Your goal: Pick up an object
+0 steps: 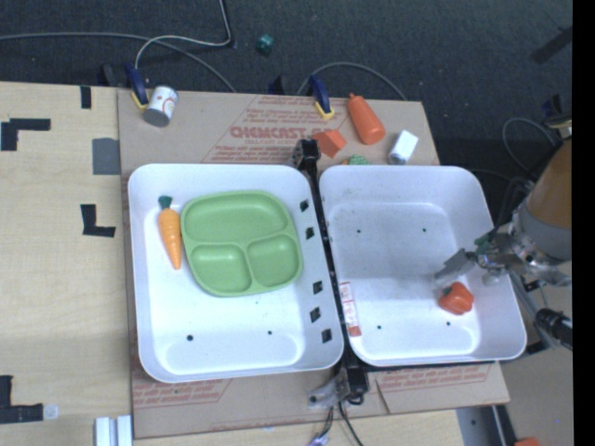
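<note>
Orange is what draws the eye: a small orange-red object (456, 298) lies on the floor of the right bin (400, 203), close to that bin's right wall and toward its near corner. The tool (462, 265) hangs just above and beside it, reaching in over the right rim; from where I stand I cannot tell whether it is spread or closed, and nothing shows as held. To take the object cleanly, I judge the tool should centre over it, come straight down and close across its narrow side. Room is tight on the right, where the wall rises near; leftward the bin floor lies open. In the left bin (149, 277) a green plate (244, 242) and a toy carrot (170, 234) sit well apart from all this.
</note>
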Motion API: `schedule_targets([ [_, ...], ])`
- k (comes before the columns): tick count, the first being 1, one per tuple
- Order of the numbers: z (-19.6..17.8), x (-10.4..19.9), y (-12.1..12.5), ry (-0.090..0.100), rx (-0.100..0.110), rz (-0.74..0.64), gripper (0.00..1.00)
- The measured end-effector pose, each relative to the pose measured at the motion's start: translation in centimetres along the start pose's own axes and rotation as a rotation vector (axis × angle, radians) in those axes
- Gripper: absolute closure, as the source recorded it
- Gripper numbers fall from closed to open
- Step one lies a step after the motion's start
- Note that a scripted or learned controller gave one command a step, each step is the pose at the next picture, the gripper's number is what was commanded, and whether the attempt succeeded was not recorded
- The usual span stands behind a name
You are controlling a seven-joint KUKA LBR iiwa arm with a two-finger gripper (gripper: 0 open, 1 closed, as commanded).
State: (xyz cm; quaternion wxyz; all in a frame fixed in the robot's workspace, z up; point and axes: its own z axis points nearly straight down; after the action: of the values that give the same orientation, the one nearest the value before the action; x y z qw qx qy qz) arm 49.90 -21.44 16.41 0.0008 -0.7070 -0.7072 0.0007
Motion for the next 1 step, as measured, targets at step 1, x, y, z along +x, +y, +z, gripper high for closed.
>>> schedule_targets([
  [1,7.74,0.16,0.01,-0.003,-0.006,0.000,0.00],
])
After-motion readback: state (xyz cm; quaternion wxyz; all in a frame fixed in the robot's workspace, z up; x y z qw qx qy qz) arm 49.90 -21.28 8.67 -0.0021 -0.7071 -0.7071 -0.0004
